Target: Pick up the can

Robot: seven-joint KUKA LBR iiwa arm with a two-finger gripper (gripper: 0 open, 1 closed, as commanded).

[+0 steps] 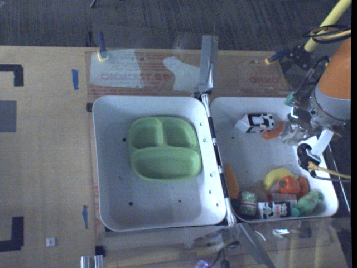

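The can (248,202), small with a green and white label, stands near the front left corner of the right bin (245,155), beside a black-and-white carton (277,209). My gripper (294,132) hangs over the back right part of that bin, well behind the can and off to its right. It is close to an orange toy (273,132) and a cow-patterned milk carton (255,122). Nothing can be seen held in it.
The left bin (111,166) holds a green divided plate (165,148). A carrot (231,180), a banana (277,176), a red-orange item (290,184) and a green toy (310,201) crowd the right bin's front. A metal divider (207,66) rises between the bins at the back.
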